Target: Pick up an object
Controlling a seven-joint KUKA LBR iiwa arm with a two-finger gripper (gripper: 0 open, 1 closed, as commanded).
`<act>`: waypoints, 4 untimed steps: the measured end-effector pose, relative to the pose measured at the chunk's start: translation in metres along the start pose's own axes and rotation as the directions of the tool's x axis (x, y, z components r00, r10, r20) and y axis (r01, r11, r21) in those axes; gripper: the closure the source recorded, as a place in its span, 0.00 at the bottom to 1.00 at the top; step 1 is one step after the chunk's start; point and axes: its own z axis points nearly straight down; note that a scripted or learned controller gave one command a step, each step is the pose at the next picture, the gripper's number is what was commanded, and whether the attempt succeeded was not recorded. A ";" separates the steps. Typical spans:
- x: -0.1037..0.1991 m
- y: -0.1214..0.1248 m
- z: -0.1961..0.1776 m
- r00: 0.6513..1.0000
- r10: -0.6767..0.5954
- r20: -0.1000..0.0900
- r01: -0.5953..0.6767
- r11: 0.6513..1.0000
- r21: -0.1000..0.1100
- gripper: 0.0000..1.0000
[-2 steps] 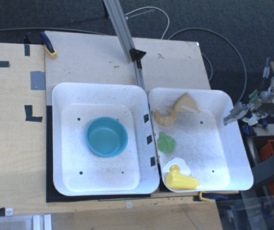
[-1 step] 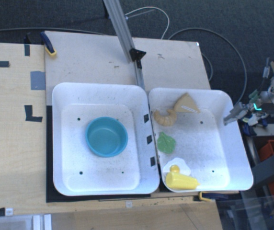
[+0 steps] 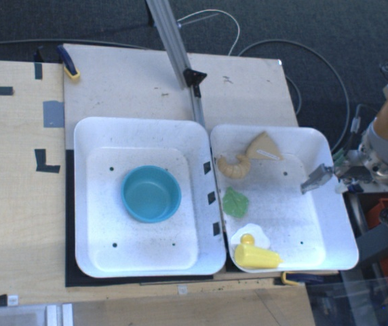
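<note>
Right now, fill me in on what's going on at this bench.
A robot arm reaches in from the right, its gripper over the right edge of the right bin, with nothing seen between its fingers. That bin holds a tan croissant-like piece, a tan wedge, a green leaf, a fried egg toy and a yellow piece. The left bin holds a blue bowl. Nothing has been picked up yet.

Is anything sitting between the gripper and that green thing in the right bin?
Nothing visible. The gripper sits by the right bin's right side, and only bare bin floor lies between it and the green thing. The croissant lies farther back, off that path.
</note>
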 end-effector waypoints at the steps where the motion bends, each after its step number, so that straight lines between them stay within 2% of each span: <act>1: -0.003 0.006 0.047 1.000 0.000 0.001 0.000 1.000 0.000 0.00; 2: 0.005 0.004 0.094 1.000 -0.001 0.000 0.001 1.000 0.000 0.00; 3: 0.005 0.005 0.081 1.000 -0.002 0.000 0.002 1.000 -0.004 1.00; 4: 0.000 -0.003 0.032 1.000 0.001 0.003 -0.001 1.000 -0.010 1.00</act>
